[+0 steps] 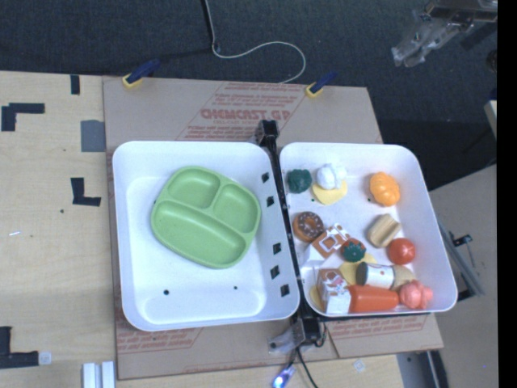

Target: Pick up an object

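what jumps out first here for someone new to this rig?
The big green divided plate lying alone in the left bin grabs the eye first. Next is the crowded right bin, packed with small toy foods: an orange piece near its far right, a chocolate donut by the divider, a red tomato. The gripper hangs at the top right, off the bench over the dark floor.

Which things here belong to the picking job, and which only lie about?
For the job: pincer, high above the bench; right bin with toy food: orange fruit, donut, tomato, carrot.
Lying about: green divided plate in left bin; white cable; cardboard sheet.
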